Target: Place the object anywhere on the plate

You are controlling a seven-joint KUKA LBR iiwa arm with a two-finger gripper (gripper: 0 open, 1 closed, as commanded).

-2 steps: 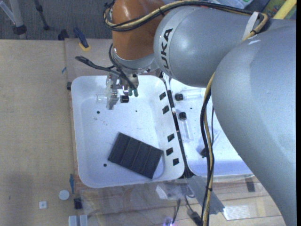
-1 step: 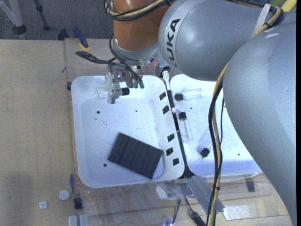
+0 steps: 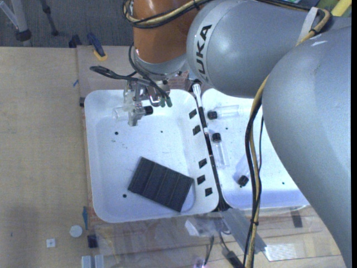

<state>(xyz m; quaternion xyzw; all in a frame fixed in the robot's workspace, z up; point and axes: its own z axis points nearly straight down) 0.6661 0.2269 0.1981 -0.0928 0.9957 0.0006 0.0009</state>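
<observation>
We see the dark ribbed slab (image 3: 160,184) flat in the left bin (image 3: 103,149), near its front. It looks stiff and light (best pinched across an edge). The gripper (image 3: 134,109) hangs well apart; its state we cannot tell.

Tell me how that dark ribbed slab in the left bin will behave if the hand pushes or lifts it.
The dark slab lies flat with straight edges, so it is probably stiff and unlikely to roll or tip. Being so low against the left bin floor, it may be hard to get fingers under. Pushed, it would likely slide on the smooth white surface.
</observation>
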